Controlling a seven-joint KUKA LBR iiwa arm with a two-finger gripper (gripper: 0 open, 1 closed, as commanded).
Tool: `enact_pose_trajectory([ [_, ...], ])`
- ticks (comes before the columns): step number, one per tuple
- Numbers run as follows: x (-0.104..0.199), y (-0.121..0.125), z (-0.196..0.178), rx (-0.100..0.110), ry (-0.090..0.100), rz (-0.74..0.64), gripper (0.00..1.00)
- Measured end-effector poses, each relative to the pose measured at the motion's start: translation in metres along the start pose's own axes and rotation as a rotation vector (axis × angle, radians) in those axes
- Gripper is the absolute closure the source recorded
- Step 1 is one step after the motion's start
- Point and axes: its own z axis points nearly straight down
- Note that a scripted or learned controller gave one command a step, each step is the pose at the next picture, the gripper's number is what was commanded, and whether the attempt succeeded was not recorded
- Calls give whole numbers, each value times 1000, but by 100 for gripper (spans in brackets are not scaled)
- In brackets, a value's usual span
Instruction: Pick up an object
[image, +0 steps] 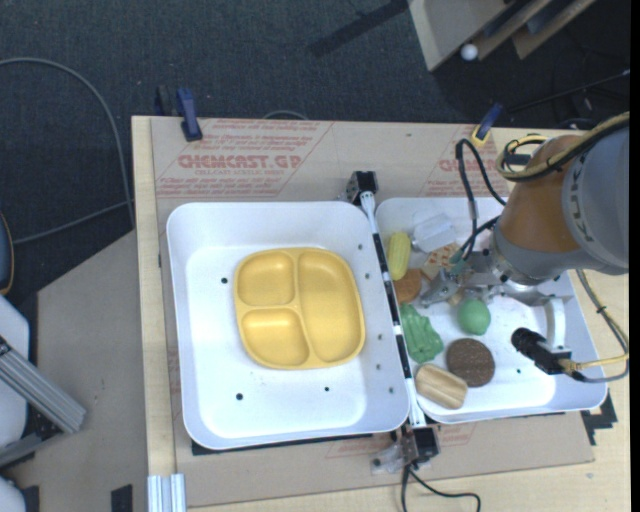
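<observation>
Nearest the camera, at the front edge of the right bin (500, 408), a tan bread roll (441, 386); just behind it and touching, a round brown cookie (470, 361); beside these, along the bin's left wall, a crinkly green leaf toy (419, 334); further in, toward the middle of the bin, a small green ball (474, 317); near the left wall further back, a yellow corn toy (398, 255) standing lengthwise, with a brown piece (407, 288) just in front of it; at the back of the bin, a pale see-through wrapper (433, 231).

In the left bin (200, 310), a yellow plate (299, 306) with three sections, flat in the middle.

Reaching in from the right, the grey arm (600, 200) with its orange band (535, 205); down low over the middle of the right bin, the gripper (455, 285), close behind the green ball and near the brown piece; too crowded there to tell whether open, closed or gripping anything.

Under both bins, a brown cardboard sheet (250, 160) with red print; on its back edge, a blue clamp (187, 113).
</observation>
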Motion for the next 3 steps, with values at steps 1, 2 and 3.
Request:
enact_pose_trajectory([
  [1, -14, -34, 0, 3, 1, 2, 0],
  [2, -14, -33, -10, 1, 1, 2, 100],
  [3, 74, -10, -100, 0, 1, -1, 100],
])
